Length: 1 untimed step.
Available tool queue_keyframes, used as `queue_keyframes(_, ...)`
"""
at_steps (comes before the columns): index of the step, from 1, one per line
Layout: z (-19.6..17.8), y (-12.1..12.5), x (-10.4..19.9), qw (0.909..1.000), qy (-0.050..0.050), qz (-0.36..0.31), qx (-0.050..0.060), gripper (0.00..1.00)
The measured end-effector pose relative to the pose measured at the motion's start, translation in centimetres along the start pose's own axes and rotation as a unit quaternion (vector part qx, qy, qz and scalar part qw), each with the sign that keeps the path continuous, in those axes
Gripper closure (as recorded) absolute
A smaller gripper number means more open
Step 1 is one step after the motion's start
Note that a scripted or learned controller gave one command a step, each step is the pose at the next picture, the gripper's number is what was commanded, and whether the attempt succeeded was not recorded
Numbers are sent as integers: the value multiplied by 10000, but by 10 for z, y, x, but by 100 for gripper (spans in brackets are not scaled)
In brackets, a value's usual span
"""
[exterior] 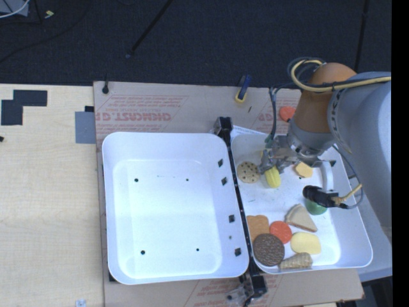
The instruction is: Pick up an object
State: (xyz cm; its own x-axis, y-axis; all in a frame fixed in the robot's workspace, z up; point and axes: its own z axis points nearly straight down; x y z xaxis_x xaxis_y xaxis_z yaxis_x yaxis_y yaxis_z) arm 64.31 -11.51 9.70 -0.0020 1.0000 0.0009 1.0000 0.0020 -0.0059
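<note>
Arm [358, 126]: reaching in from 3 o'clock and hanging over the top of the right bin [358, 251], shadowing part of what lies below.
Left bin [166, 210]: sitting at 9 o'clock of the toys, holding nothing to pick.
Gripper [276, 162]: hovering low at the bin's 12 o'clock; I cannot tell how far the jaws are standing apart or whether anything is between them.
Yellow corn-like toy [273, 178]: lying just below the gripper, the likeliest target; being rounded, it is probably risking a roll out of a closing pinch.
Chip cookie [248, 171]: sitting just at 9 o'clock of the corn, likely getting nudged or caught alongside.
Pile at 6 o'clock [281, 242]: crowding together, well apart from the gripper.
</note>
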Motion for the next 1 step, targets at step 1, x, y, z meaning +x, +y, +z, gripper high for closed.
queue_keyframes(1, 5, 2, 24, 10000, -76, 21, -40, 100)
